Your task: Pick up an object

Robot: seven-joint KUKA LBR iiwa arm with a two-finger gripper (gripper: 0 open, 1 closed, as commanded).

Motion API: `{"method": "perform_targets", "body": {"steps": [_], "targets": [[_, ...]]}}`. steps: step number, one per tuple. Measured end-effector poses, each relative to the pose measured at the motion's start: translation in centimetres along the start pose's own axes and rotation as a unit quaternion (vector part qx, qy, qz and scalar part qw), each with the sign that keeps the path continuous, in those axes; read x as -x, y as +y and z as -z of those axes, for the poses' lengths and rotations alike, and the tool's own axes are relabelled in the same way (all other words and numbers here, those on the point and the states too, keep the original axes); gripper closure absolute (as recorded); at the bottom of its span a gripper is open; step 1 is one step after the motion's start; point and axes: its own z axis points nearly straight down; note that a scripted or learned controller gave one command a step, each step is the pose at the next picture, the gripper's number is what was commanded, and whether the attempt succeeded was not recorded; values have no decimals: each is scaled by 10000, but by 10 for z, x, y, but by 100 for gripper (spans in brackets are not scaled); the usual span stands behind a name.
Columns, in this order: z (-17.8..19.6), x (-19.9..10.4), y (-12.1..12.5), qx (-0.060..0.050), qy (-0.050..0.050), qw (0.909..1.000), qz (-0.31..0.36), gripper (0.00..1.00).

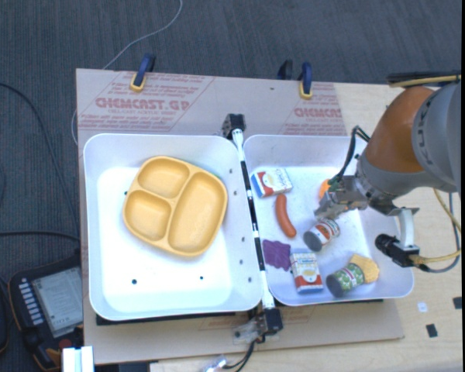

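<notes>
The hand (331, 208) hangs low in the right bin (387, 289), right over a small can (321, 234) lying tilted, just below it. Whether it's spread or pinching, I can't tell. Sausage (285, 215) lies just left.

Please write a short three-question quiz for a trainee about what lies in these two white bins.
1. True or false: the yellow three-compartment plastic plate lies in the left white bin.
2. Which lies nearest the grey two-finger gripper? A: purple flat piece; B: small grey-capped can; C: red-and-white carton.
3. Fill in: the red sausage lies in the ___ bin.

Key: 1 true; 2 B; 3 right.
</notes>
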Motion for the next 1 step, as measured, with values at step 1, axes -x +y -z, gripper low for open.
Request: {"method": "perform_targets", "body": {"steps": [1], "targets": [[0, 0, 0, -1, 0, 10000, 2, 0]]}}
